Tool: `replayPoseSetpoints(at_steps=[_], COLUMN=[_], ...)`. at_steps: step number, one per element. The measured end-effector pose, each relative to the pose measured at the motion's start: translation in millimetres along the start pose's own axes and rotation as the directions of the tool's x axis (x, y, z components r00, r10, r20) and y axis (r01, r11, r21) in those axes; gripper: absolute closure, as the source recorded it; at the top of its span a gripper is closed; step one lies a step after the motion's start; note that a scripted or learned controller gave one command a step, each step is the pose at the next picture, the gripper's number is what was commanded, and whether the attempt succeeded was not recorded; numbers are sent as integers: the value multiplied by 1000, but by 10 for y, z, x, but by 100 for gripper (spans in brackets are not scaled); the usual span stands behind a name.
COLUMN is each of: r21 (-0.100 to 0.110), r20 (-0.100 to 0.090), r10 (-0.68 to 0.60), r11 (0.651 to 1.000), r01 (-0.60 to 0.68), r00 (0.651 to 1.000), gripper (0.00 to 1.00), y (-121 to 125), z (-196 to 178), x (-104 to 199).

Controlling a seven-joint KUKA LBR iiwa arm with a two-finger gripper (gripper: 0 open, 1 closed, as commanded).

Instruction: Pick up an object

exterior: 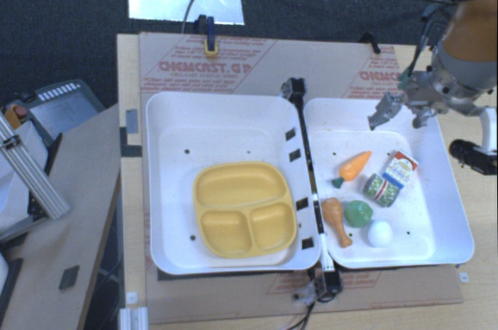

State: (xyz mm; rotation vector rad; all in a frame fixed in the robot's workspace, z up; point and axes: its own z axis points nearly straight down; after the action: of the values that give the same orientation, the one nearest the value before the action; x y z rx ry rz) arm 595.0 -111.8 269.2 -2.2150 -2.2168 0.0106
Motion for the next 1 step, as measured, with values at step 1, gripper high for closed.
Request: replayPoseSetpoints(at_steps=[1], r21=[-12], r20=[1], r10=[-2], r11=[1000], r01=[2], r00=[1000], gripper=[0], y=[18], z=[-69], x=[3])
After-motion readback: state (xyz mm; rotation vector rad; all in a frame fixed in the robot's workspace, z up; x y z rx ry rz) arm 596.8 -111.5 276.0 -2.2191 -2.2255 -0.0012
